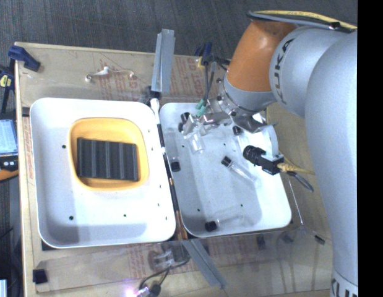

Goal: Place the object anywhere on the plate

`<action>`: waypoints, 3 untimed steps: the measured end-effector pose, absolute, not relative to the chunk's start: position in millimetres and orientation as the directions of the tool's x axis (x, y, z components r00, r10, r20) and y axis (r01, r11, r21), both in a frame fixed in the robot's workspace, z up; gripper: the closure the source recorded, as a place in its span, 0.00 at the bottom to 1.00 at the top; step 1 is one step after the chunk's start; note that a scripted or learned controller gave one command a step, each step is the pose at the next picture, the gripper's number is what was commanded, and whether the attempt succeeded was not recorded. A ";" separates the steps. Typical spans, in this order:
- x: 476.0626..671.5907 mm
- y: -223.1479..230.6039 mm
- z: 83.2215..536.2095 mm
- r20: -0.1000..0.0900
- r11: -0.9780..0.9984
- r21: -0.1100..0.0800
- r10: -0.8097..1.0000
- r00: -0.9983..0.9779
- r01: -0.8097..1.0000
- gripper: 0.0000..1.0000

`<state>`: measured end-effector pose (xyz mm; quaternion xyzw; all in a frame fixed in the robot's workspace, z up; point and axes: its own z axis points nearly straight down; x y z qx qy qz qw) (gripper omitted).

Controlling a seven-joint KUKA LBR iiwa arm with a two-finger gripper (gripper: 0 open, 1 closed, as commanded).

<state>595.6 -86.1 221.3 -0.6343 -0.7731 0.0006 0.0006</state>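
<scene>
A dark grey ridged block [107, 159] lies flat on the yellow plate [107, 126], which sits in the left white bin [55, 215]. The block covers most of the plate's middle. My gripper [194, 130] hangs over the upper left corner of the right bin [265, 212], well apart from the plate and block. Nothing shows in the gripper. The grey arm with its orange band [256, 60] rises from it to the right.
Small black bits [174, 164] [210, 225] lie on the right bin's floor. A black cable plug [254, 155] hangs beside the wrist. A metal bar [161, 60] stands behind the bins; blue clamps [23, 55] grip the bench's back edge.
</scene>
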 end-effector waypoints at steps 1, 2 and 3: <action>601.3 -63.4 213.3 0.002 0.412 -0.004 0.911 -0.412 0.911 1.00; 631.0 -26.4 200.6 -0.001 0.647 0.000 0.763 -0.647 0.763 1.00; 631.1 -26.6 200.8 -0.001 0.646 0.000 0.763 -0.646 0.763 0.00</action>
